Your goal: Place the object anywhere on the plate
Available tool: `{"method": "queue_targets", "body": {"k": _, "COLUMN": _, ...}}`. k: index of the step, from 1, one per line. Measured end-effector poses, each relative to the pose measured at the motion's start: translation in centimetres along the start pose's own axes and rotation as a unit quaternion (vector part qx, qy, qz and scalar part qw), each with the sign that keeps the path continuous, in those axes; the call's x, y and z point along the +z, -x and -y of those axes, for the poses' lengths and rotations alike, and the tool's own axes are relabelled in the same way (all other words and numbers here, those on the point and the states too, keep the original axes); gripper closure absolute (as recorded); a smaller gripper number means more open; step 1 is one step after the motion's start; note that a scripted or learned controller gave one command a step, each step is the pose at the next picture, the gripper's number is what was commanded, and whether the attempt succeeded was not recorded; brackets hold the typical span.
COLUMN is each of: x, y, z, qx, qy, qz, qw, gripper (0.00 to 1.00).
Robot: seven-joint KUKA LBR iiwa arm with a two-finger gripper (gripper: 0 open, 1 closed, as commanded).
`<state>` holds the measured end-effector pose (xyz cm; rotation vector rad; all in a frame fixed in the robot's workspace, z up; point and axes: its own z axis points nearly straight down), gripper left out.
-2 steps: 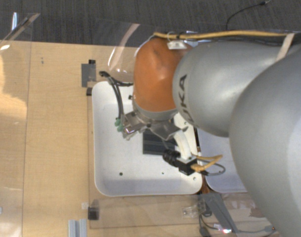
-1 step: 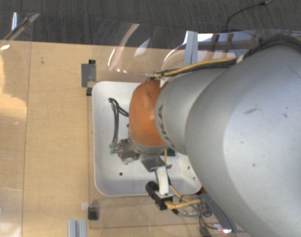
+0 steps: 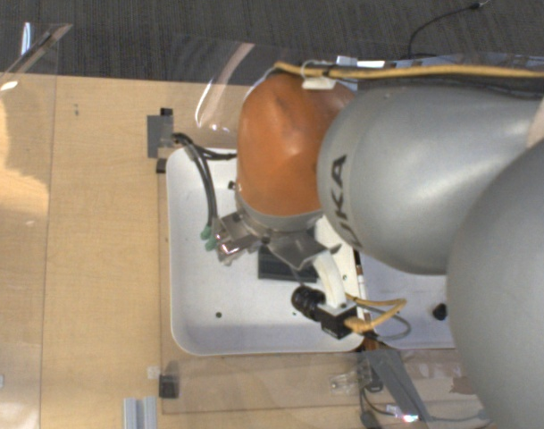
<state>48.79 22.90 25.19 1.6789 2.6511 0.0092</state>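
One grey arm [image 3: 432,186] takes up most of my picture, reaching in from the right and covering the right half of the bench [image 3: 75,239]. Its big rounded housing carries dark lettering on the side facing me. The wooden bench runs across the left and along the near edge, with dark carpet [image 3: 209,7] beyond its far edge.

Next in size is the left white bin [image 3: 187,266], whose left wall and near left corner are in plain sight, while its right part lies under the arm. A sliver of the second bin [image 3: 405,286] shows near the lower edge of the grey housing. The orange band [image 3: 280,146] bulges over the far part of the left bin, and below it the wrist narrows to a grey collar pointing down at the bin floor.

Under that collar sits the gripper [image 3: 289,253], seen from behind and largely hidden by the wrist, so I cannot tell whether it is open or closed. A dark flat patch [image 3: 276,266] lies on the bin floor directly beneath it. I cannot tell whether that is the object, part of the tool or a shadow.

A black cable [image 3: 205,181] loops from the bin's far left corner to a small metal fitting [image 3: 222,241] with green tips, left of the wrist. A black plug [image 3: 314,307] and a yellow wire [image 3: 379,309] hang just near of the wrist. A tiny dark speck [image 3: 218,314] marks the bin floor near the near wall.
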Motion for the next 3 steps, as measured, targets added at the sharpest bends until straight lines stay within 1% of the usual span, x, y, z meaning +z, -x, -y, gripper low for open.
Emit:
{"method": "queue_targets", "body": {"k": 1, "x": 14.8, "y": 0.4, "z": 0.3, "qx": -0.196, "qy": -0.002, "qz": -0.001, "qw": 0.9806, "gripper": 1.00}}
{"method": "queue_targets", "body": {"k": 2, "x": 9.6, "y": 3.6, "z": 1.7, "qx": -0.387, "qy": 0.001, "qz": 0.000, "qw": 0.9221, "gripper": 1.00}}
{"method": "queue_targets", "body": {"k": 3, "x": 7.5, "y": 2.6, "z": -7.1, "qx": -0.622, "qy": 0.002, "qz": 0.000, "qw": 0.7830, "gripper": 1.00}}
